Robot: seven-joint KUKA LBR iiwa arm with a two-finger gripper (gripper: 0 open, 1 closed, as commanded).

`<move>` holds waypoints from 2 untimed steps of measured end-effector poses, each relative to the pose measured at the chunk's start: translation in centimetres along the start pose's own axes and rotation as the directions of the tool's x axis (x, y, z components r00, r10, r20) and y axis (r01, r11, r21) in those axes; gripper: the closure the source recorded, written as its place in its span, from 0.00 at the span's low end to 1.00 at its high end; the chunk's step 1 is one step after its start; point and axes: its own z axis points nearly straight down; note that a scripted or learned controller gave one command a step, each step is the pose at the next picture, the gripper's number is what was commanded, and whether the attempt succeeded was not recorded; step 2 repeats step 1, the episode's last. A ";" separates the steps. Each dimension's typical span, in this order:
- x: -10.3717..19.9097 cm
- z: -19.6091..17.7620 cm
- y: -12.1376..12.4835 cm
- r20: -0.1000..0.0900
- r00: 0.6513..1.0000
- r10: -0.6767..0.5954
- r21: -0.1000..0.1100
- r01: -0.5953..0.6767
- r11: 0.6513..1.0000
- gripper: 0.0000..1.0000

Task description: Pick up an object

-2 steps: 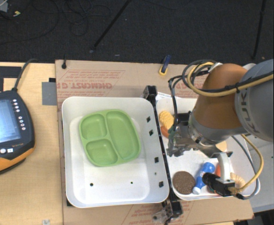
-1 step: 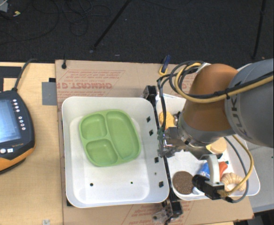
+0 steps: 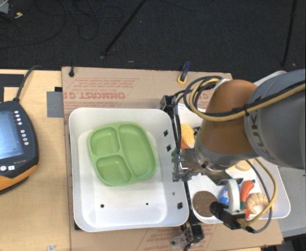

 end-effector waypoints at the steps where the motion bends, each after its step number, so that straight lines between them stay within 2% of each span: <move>1: 0.0 -0.2 0.5 0.000 1.000 0.000 -0.002 0.000 1.000 1.00; 2: 0.0 -0.2 0.5 0.000 1.000 0.000 -0.002 0.000 1.000 1.00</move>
